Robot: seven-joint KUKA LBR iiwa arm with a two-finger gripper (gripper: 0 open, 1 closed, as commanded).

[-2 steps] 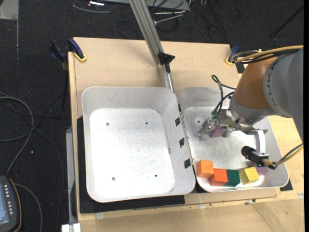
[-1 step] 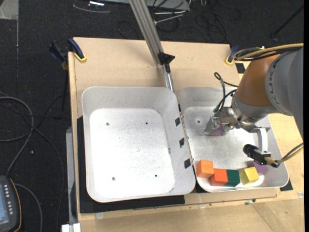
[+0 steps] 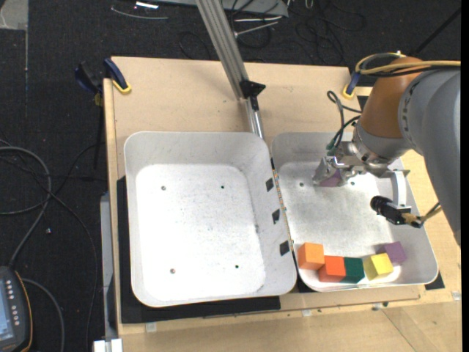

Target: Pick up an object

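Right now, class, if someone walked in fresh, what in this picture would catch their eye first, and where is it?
The grey arm with its orange band reaches in from the right, its gripper low over the right bin, by something purple. A bright row of blocks lines that bin's near edge: orange, red, green, yellow, purple.

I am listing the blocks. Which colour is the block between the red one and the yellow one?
Green, seen in the camera view, near the right bin's front wall.
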